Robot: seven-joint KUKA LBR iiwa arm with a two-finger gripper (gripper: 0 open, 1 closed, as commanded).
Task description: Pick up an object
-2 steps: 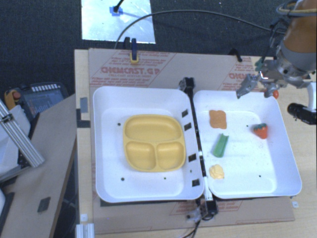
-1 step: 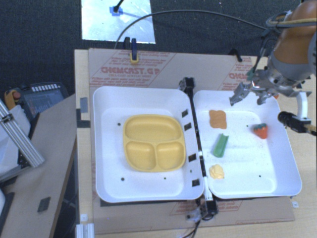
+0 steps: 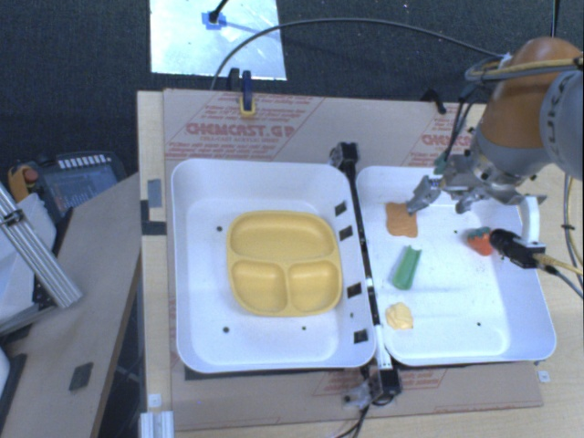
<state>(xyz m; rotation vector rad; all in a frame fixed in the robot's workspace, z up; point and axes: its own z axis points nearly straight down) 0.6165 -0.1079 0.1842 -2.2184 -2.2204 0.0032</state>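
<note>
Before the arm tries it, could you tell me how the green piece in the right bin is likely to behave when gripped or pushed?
The green piece looks small and elongated, so it is probably light and may slide on the smooth white bin floor if nudged. It lies flat, so tipping seems unlikely. Its long shape probably suits a grip across its narrow width.

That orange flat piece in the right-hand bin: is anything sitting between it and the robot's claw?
Nothing visible does. The gripper hangs just above and to the right of the orange piece, with bare white bin floor around it. The green block and yellow lump lie nearer the camera, off that path.
</note>
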